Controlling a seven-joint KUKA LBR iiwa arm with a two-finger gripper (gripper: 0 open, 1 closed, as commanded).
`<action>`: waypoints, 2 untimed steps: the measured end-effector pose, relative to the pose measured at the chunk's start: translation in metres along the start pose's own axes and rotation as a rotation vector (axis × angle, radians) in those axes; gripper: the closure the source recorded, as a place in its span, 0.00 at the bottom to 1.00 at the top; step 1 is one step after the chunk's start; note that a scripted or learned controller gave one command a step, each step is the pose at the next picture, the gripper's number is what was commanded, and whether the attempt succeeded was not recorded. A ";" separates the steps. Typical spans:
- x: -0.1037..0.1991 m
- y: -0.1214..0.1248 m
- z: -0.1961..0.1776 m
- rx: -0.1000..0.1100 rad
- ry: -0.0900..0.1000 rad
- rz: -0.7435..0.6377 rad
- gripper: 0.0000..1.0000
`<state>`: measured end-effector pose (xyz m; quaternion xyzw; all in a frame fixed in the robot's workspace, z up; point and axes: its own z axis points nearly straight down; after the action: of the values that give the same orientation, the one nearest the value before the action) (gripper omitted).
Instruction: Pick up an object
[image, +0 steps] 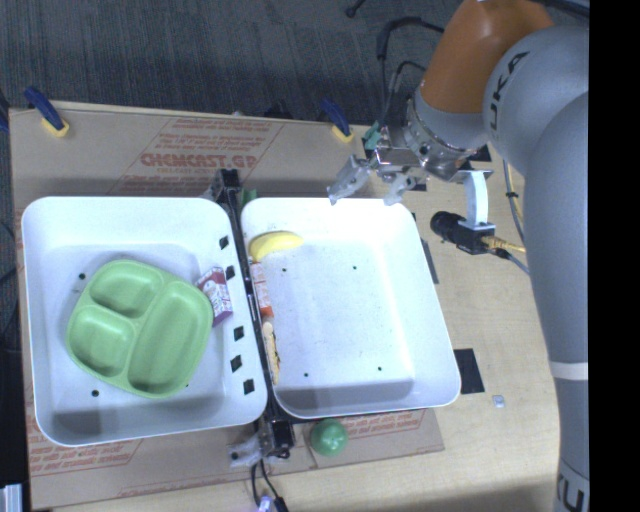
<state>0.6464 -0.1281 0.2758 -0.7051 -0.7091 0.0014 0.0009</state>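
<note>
My gripper hangs over the far rim of the right bin, its pale fingers spread open with nothing between them. A yellow banana-shaped piece lies in the right bin's far left corner, to the left of the gripper and nearer the camera. In the left bin lies a green divided plate, with a small red and white packet at its right. A narrow orange and white packet lies along the right bin's left wall.
A green ball rests on the cardboard just outside the right bin's near edge. Black clips hold the bins together along the middle seam. Blue clamps pin the cardboard at the far edge.
</note>
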 end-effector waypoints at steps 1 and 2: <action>-0.021 0.009 0.184 0.003 0.000 0.000 0.00; -0.021 0.010 0.173 0.003 0.000 -0.003 1.00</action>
<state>0.6563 -0.1492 0.1032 -0.7040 -0.7102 0.0025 0.0018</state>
